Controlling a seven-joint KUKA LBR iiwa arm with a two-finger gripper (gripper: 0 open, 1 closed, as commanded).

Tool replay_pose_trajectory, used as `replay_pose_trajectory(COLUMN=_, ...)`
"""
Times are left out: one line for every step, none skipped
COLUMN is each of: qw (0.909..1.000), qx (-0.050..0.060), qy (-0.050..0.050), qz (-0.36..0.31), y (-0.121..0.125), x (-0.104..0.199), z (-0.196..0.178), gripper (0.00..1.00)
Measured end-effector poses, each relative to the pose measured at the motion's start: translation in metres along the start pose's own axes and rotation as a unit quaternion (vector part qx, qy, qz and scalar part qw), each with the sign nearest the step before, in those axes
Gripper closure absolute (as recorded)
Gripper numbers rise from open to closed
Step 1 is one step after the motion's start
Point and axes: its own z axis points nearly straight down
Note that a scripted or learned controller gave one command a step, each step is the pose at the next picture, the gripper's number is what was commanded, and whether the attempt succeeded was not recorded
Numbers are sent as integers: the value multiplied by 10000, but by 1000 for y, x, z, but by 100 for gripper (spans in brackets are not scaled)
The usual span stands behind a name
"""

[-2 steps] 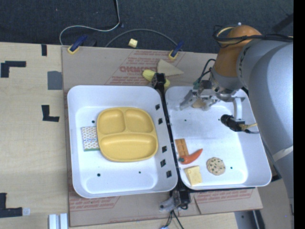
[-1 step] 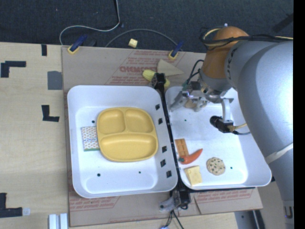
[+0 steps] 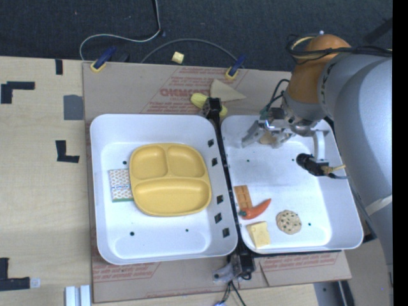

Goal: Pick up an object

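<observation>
Reaching in from the right, the grey arm point(image 3: 357, 107) holds its gripper point(image 3: 266, 131) over the far part of the right bin point(image 3: 331, 190). The fingers point(image 3: 250, 136) look spread apart and there is nothing between them, so the gripper is open and holds no object.

The objects to pick lie well apart from it, in the near part of the same bin. An orange cracker-like piece point(image 3: 241, 196) lies just beside the bin's left wall, and a red-orange carrot-shaped piece point(image 3: 257, 209) touches it. Near them lie a pale yellow block point(image 3: 259, 234) and a round cookie point(image 3: 289, 222).

The left bin point(image 3: 108, 234) holds a yellow divided plate point(image 3: 170, 178), with a small patterned sponge point(image 3: 119, 184) touching its left edge. Both bins stand on a cardboard sheet point(image 3: 159, 88) on the counter point(image 3: 38, 190).
</observation>
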Motion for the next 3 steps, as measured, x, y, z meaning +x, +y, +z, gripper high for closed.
replay_pose_trajectory(qw=10000, qx=10, qy=-9, qz=-20, y=0, x=37, z=6, gripper=0)
replay_pose_trajectory(qw=10000, qx=17, qy=21, qz=-7, y=0, x=7, z=5, gripper=0)
replay_pose_trajectory(qw=10000, qx=-12, qy=-2, qz=-25, y=-14, x=40, z=5, gripper=0)
